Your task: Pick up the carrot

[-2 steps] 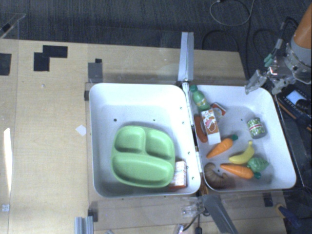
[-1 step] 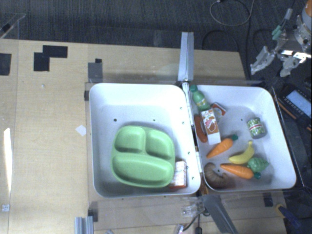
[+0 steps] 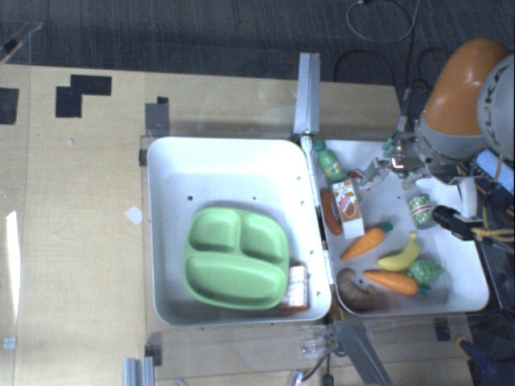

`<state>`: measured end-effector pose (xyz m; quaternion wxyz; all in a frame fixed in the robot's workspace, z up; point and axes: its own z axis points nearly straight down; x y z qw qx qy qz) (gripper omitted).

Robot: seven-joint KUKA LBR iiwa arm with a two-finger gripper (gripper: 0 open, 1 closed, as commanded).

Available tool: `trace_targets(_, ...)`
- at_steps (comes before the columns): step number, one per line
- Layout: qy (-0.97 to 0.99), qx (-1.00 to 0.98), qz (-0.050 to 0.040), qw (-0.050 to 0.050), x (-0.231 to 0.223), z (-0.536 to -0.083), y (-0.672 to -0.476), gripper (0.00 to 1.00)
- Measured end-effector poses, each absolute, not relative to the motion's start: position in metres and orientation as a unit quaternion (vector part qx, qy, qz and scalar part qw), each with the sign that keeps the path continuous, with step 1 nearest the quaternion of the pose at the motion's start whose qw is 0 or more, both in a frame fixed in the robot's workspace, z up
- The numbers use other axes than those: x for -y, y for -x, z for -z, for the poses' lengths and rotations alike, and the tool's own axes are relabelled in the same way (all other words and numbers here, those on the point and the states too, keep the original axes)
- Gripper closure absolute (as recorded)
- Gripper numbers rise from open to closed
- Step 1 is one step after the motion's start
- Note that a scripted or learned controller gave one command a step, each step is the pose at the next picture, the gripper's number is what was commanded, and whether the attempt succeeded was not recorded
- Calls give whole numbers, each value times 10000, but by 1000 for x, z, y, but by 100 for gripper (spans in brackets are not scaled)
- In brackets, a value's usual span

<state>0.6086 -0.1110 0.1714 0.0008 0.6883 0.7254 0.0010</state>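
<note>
- The carrot (image 3: 364, 242) lies below and left of the end effector (image 3: 394, 161), well apart, its long axis slanting up-right.
- I cannot tell the end effector's opening; nothing visibly held.

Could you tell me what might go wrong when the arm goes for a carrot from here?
Two carrots lie in the right bin: an upper carrot and a lower carrot, so the target is ambiguous. Crowding is the other risk: the banana sits between them and the carton is close by, so the fingers could nudge or catch a neighbour.

Green divided plate (image 3: 237, 257) in left bin (image 3: 165, 215); banana (image 3: 401, 256) in right bin (image 3: 475, 292).
</note>
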Motion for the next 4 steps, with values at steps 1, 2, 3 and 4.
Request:
trace_targets(1, -5660, -8241, -100, 180, 118, -122, -589, 0)
trace_targets(2, -6279, -7783, -19, 29, 127, -165, -559, 0)
trace_targets(3, -5978, -8016, -37, 56, 98, -89, -507, 0)
trace_targets(4, -5978, -8015, -63, 96, 98, -102, -511, 100)
